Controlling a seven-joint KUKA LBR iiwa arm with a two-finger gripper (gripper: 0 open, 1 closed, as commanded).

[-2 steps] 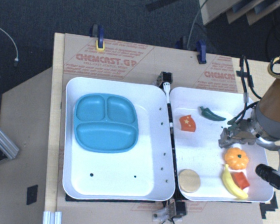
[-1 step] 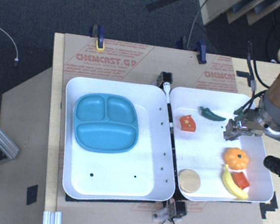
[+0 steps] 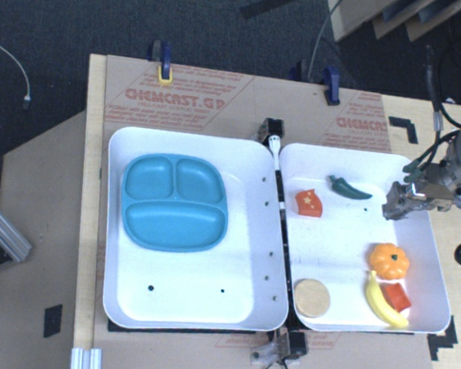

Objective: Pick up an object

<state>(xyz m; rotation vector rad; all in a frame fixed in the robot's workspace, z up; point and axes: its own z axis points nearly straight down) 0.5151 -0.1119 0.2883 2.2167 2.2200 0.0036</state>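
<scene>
The tool is shown above the right bin's far right edge; whether it is released or clenched cannot be told. Nothing is seen grasped. Candidate objects lie apart in that bin: a green pepper nearest, a red block, an orange pumpkin. The pepper is best approached vertically and gripped across its narrow width.

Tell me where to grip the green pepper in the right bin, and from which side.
Grip the green pepper across its narrow middle, coming straight down from above. It lies flat and slender, long axis running left-right, so fingers should close front-to-back. Open bin floor surrounds it, and the gripper hovers just to its right.
</scene>
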